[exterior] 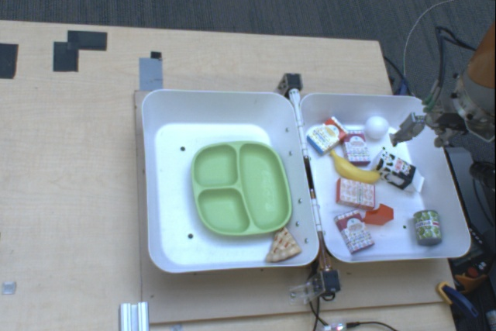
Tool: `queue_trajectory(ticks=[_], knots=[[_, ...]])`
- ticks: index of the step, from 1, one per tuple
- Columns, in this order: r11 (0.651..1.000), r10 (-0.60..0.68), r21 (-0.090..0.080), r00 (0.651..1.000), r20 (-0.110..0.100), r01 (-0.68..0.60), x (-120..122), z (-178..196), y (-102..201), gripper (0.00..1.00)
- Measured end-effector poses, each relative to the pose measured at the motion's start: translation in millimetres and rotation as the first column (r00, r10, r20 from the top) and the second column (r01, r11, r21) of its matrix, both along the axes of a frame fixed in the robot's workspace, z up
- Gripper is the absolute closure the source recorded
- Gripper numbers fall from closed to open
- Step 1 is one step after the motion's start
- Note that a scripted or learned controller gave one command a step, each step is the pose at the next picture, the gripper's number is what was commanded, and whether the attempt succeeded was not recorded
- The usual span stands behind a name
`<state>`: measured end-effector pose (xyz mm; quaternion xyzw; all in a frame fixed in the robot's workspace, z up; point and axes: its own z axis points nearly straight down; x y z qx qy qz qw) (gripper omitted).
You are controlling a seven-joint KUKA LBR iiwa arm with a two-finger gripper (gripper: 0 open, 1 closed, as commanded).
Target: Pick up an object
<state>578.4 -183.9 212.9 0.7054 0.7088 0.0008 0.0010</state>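
Observation:
The right bin (457, 201) holds several small items: a white ball (376, 126), a banana (355, 169), a blue and white pack (324, 137), a black and white box (396, 169), a green can (426, 227) and red and white cartons (357, 193). My gripper (424, 133) hangs over the bin's upper right corner, to the right of the ball and above the black and white box. Its fingers stand apart, open, with nothing between them.
The left bin (167, 167) holds a green divided plate (240, 187), with a pizza slice (284, 245) by its lower right corner. Another red carton (353, 232) and a red piece (380, 215) lie near the right bin's front. Cables run along the bench's right side.

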Motion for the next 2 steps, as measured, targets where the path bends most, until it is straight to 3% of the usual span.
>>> queue_trajectory(ticks=[1,2], knots=[[1.0,-0.001,-0.009,1.0,0.021,0.001,-34,-102,19,0.0],[1.0,-0.004,-0.006,1.0,0.022,0.004,-83,-122,72,0.0]])
